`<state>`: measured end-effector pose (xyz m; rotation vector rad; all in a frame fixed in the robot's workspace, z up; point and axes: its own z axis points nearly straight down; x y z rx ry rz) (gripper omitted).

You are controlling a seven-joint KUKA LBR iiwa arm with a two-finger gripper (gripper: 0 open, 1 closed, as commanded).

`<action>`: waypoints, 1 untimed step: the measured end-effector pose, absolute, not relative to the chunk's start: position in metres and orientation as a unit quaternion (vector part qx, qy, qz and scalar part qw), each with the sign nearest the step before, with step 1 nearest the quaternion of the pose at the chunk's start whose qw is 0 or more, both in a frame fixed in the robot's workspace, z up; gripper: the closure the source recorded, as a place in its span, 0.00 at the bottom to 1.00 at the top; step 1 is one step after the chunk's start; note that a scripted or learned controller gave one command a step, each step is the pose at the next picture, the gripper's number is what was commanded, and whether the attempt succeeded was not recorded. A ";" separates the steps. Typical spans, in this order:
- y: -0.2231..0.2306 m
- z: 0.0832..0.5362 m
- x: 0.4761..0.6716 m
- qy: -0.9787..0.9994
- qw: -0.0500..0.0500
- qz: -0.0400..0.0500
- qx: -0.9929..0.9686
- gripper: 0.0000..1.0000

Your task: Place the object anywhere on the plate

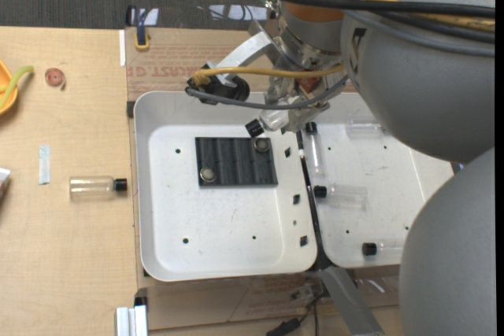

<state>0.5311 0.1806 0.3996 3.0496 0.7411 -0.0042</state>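
While the end effector (264,124) hovers, grip unreadable, vials (315,157) lie beside the plate (236,161).

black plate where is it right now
The black plate lies flat in the left white bin, toward the bin's far side, just left of the divide between the two bins, with the gripper above its far right corner.

The gripper (272,120) hangs over the far edge of the left bin (157,169). Just below it the plate (236,161) lies in that bin, with a small object (208,174) on its left near corner. The right bin (370,193) lies to the gripper's right. Far to its left, a vial (96,186) lies on the desk (63,248).
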 end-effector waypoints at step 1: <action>0.190 0.252 0.509 0.246 0.001 -0.003 0.969 1.00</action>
